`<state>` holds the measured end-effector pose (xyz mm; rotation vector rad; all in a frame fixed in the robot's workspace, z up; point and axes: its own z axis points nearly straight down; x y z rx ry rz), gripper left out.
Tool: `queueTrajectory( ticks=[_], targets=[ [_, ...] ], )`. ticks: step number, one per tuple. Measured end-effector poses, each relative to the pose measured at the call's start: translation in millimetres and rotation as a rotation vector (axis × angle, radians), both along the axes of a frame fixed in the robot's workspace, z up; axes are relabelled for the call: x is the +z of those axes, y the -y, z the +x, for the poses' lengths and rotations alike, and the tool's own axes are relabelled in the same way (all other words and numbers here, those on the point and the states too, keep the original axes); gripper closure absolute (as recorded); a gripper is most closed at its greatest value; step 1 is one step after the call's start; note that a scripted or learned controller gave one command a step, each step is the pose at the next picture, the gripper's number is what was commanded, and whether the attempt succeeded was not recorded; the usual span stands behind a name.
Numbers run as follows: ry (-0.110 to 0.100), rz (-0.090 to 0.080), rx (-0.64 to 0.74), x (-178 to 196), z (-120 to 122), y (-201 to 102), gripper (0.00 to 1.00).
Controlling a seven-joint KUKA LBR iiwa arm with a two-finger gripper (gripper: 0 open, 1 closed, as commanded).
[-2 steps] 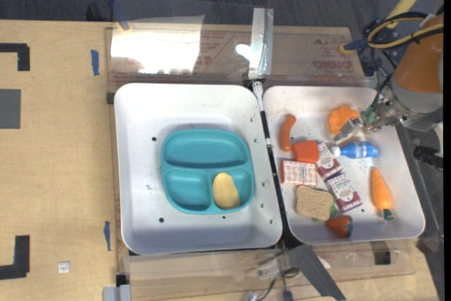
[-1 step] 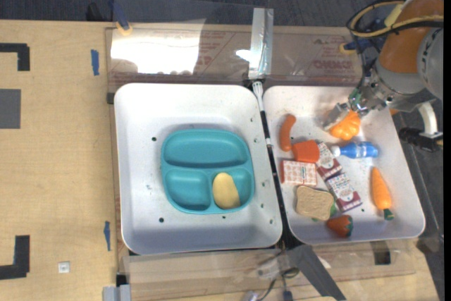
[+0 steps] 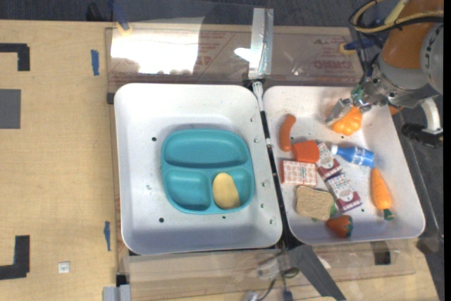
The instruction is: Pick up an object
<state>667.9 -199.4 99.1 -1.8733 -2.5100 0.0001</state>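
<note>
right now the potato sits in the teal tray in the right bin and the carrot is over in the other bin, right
Not quite. The camera view shows the potato in the teal tray, but that tray sits in the left bin, not the right. The carrot lies in the other bin, the right bin.

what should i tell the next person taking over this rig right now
Gripper: at the right bin's far right corner, right at an orange pepper-like toy; no secure grasp visible.
Right bin: sausage, carrot, blue bottle, bread slice, small cartons.
Left bin: teal divided tray with a potato in its lower right compartment.
Done: approach only.
Left: confirm a grasp and lift.
</note>
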Motion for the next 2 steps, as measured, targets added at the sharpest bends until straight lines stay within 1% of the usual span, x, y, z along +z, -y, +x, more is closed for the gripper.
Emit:
queueTrajectory(
  ticks=[1,2],
  targets=[
    [0.008,-0.003,-0.109,-12,-13,4,1.0],
    [0.006,-0.004,-0.156,-12,0,-68,1.0]
  ],
)
